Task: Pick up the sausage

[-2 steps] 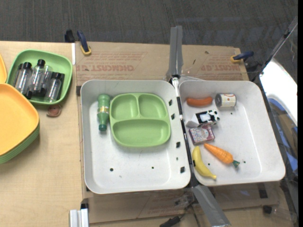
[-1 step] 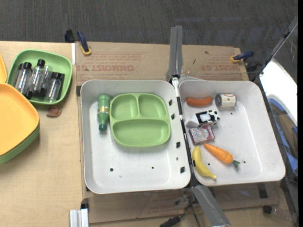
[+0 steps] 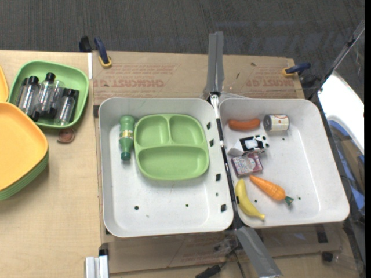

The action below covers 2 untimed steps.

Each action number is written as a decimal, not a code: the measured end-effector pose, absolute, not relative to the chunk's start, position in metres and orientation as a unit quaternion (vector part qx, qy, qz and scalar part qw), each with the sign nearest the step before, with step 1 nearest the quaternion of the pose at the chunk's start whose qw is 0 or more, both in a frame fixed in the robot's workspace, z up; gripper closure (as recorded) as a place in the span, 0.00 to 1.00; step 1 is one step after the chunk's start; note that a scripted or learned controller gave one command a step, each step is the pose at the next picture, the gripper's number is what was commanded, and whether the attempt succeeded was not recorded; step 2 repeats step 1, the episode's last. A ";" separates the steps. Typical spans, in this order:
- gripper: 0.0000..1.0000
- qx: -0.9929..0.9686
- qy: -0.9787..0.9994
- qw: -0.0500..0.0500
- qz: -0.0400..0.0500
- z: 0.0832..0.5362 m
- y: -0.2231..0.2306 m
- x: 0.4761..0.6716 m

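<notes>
The sausage (image 3: 244, 123) lies near the top edge of the right bin (image 3: 324, 172), just left of a small can (image 3: 276, 123). Below sit a carrot (image 3: 270, 188) and banana (image 3: 247, 200). End effector's state: cannot tell.

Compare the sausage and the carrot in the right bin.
The sausage is plain reddish-orange; the carrot is brighter orange with a green tip. The sausage lies level near the bin's far edge; the carrot lies slanted nearer the front, beside the banana. The sausage is rounded at both ends; the carrot tapers. Both lie flat, untouched.
</notes>
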<state>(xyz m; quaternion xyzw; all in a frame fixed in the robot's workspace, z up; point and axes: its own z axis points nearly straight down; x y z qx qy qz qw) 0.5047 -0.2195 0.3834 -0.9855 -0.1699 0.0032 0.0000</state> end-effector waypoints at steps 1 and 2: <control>0.00 -0.985 -0.170 0.000 0.003 0.383 -0.219 0.505; 0.00 -0.985 -0.170 0.000 0.003 0.383 -0.219 0.505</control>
